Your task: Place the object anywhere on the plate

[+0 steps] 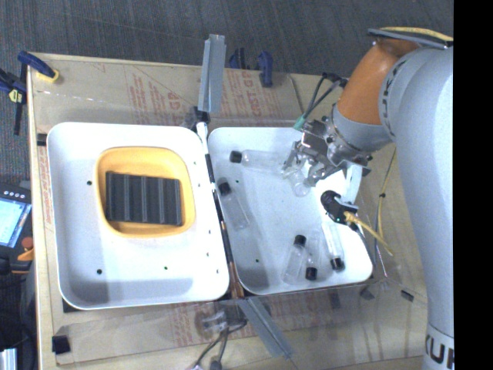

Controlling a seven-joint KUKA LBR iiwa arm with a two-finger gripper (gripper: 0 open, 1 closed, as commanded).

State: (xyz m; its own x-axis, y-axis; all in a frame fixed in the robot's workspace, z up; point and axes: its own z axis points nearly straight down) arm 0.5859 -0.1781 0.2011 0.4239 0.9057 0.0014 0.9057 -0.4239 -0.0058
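Observation:
A yellow plate (144,160) with a dark ridged centre lies in the left white bin (77,268). Several clear vials with black caps lie in the right bin (262,284): one (250,159) near its far left corner, one (235,204) along its left side, and others (296,259) near its front right. My gripper (306,166) hangs over the far right part of the right bin, close above the floor. Something clear and glassy (296,177) sits right at its tip; whether that is held is unclear.
The grey arm with its orange band (370,91) fills the right side above the right bin's edge. A black connector and cables (333,203) hang below the wrist. Clamps (264,66) and a metal bar (212,72) stand at the bench's far edge.

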